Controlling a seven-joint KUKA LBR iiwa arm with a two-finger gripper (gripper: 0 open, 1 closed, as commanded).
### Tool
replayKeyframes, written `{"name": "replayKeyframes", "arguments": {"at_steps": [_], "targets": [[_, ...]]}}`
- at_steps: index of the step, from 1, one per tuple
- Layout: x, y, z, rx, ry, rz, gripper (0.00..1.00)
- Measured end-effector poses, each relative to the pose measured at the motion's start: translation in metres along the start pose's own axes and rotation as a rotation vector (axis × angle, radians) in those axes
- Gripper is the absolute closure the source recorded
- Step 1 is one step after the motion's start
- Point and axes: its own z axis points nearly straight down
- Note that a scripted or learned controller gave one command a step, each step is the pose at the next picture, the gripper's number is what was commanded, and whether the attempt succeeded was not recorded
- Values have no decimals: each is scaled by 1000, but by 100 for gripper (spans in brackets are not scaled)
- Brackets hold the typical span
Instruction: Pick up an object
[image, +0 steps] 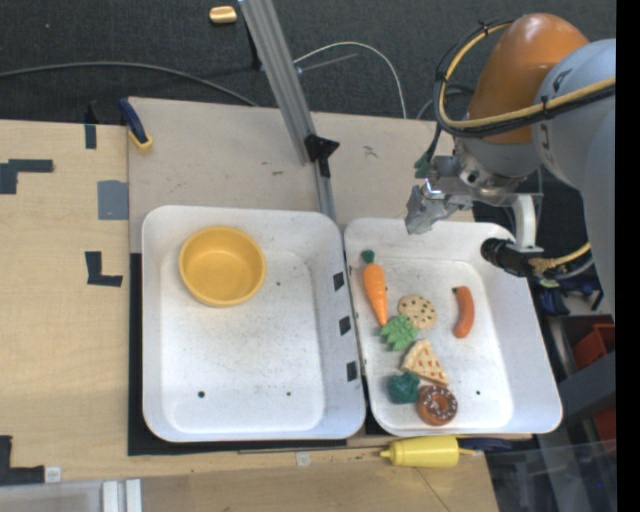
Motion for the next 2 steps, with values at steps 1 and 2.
{"name": "replayKeyframes", "arguments": {"at_steps": [1, 2], "targets": [[48, 4, -6, 0, 0, 1, 100], [97, 16, -4, 1, -1, 1, 100]]}}
